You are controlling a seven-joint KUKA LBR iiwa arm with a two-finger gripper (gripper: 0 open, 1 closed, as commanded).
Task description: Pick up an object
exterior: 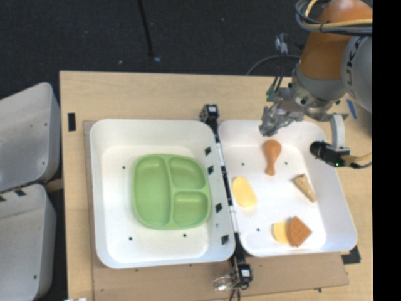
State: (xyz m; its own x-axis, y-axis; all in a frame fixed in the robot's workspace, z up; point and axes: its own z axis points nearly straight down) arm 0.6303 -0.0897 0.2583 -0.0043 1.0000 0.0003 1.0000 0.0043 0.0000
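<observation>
My gripper [270,126] hangs over the far edge of the right bin [332,231], just above and behind a brown drumstick-shaped toy [271,155]. Nothing shows between its fingers. A yellow oval piece [244,192] lies near the bin's left wall. A tan wedge [305,187] rests toward the right side. Near the front sit a brown square piece [299,231] and a small yellow disc [280,232], touching each other.
The left bin [106,243] holds a green divided tray [170,190]. A black clip [209,112] sits at the far end of the ridge between the bins. Grey chair-like shapes stand off the bench at the left.
</observation>
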